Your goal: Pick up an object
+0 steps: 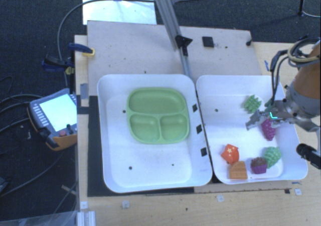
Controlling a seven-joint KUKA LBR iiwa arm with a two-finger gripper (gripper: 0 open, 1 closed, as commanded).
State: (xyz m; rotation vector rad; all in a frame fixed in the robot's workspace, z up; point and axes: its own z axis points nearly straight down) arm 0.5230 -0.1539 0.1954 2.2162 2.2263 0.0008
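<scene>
Two shallow white bins sit side by side on the desk (150, 44). The left white bin (113, 134) has a light green divided plastic plate (158, 115) lying flat in it. The right white bin (220, 94) has all the little toys. The grey arm with the orange band comes in from the right, and its gripper (264, 119) is low over the right bin, right by a purple bumpy grape-like toy (269, 129). I honestly can't tell if it's got a grip on it or not. A green knobbly toy (252, 103) sits just up-left of it. Along the near edge are an orange-red toy with a yellow star (229, 153), an orange block-shaped toy (238, 170), a small purple and brown toy (259, 165) and a green textured toy (272, 155).
</scene>
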